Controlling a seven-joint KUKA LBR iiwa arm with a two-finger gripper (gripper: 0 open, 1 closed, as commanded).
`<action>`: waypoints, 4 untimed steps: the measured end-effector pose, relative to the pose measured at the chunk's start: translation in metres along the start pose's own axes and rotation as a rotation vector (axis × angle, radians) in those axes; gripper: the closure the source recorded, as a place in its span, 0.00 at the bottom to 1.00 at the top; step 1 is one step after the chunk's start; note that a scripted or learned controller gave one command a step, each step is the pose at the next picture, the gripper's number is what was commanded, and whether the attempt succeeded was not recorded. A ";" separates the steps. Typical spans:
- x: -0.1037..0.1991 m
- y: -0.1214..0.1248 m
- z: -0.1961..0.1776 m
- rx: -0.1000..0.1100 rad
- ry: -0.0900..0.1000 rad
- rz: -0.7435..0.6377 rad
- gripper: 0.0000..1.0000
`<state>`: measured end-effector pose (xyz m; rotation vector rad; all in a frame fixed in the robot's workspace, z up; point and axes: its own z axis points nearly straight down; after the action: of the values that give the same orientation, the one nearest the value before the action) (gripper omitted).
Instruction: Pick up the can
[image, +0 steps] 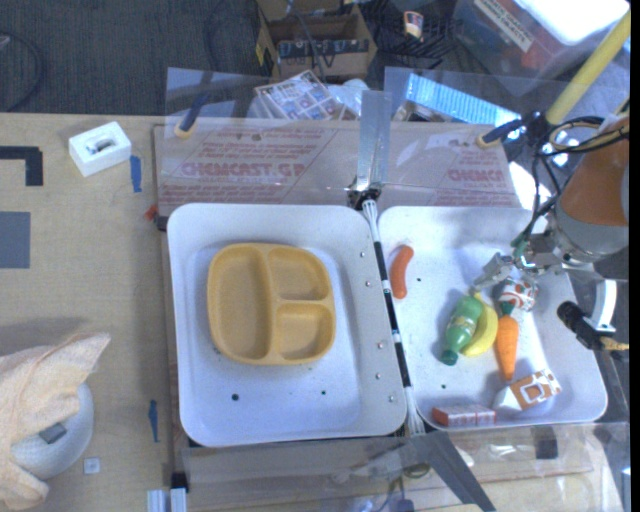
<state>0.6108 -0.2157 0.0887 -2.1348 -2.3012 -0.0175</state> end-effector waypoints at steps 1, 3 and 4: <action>-0.003 0.000 -0.011 -0.004 -0.007 0.002 1.00; -0.001 -0.012 -0.109 0.002 -0.012 -0.200 0.00; 0.003 -0.053 -0.007 0.001 -0.002 -0.050 0.00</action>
<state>0.5580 -0.2168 0.0958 -2.0774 -2.3547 -0.0148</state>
